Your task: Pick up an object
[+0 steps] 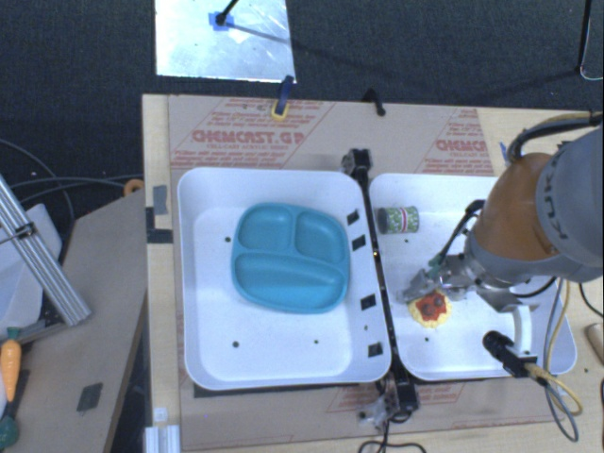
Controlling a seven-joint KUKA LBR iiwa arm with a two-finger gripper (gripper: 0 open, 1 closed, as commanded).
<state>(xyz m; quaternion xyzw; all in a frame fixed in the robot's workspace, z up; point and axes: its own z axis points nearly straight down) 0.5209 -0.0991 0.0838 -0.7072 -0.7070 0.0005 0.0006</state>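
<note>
Left bin (203, 347): blue tray (289, 258) | right bin (453, 196): can (399, 219), pizza toy (430, 309) | end effector (427, 289): grip state unclear

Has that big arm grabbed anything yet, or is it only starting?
Reaching looks done: the pincer sits low in the right bin, beside the yellow and red toy. A hold on it isn't visible. Gripping and lifting remain. The small can lies untouched.
</note>
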